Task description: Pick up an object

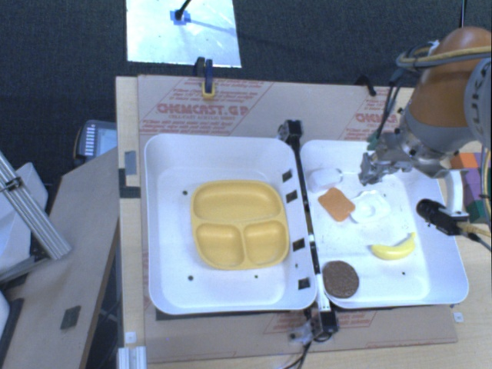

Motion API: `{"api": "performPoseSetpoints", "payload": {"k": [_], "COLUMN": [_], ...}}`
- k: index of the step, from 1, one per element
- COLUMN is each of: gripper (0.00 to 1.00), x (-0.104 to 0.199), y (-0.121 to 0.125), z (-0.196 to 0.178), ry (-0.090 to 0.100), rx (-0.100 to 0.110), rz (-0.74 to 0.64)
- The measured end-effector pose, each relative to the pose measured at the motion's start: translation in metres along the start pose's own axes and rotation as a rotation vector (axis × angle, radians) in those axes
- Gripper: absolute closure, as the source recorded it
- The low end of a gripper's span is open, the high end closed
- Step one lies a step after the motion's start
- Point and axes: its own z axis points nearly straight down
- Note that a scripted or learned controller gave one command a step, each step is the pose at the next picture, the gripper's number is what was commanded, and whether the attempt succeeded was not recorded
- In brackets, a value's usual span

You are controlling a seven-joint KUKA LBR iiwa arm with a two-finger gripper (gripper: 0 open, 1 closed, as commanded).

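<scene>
Four small things lying in right bin (453, 283): orange slice (336, 204), banana (393, 247), brown cookie (340, 278), white bits. Gripper (374, 167) hanging just above orange slice, upper right of frame. Slice looking light, flat, maybe slippery; pinching across edges seeming best.

1. Dark carpet-like floor (61, 44) surrounds the bench on the far and left sides.
2. A pale, shiny square sheet (183, 23) lies on the floor beyond the bench.
3. A wooden bench top (84, 229) carries a printed brown cardboard sheet (231, 102).
4. An aluminium frame rail (27, 206) slants at left.
</scene>
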Motion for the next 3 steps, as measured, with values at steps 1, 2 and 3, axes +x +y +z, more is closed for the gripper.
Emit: {"api": "performPoseSetpoints", "payload": {"k": [1,2,3], "gripper": [1.00,1.00,1.00], "x": [0.045,0.101,0.152], "y": [0.005,0.007,0.002], "z": [-0.004,-0.012,-0.001], "ry": [0.000,0.000,0.000], "rx": [0.000,0.001,0.002], "rz": [0.000,0.000,0.001]}}
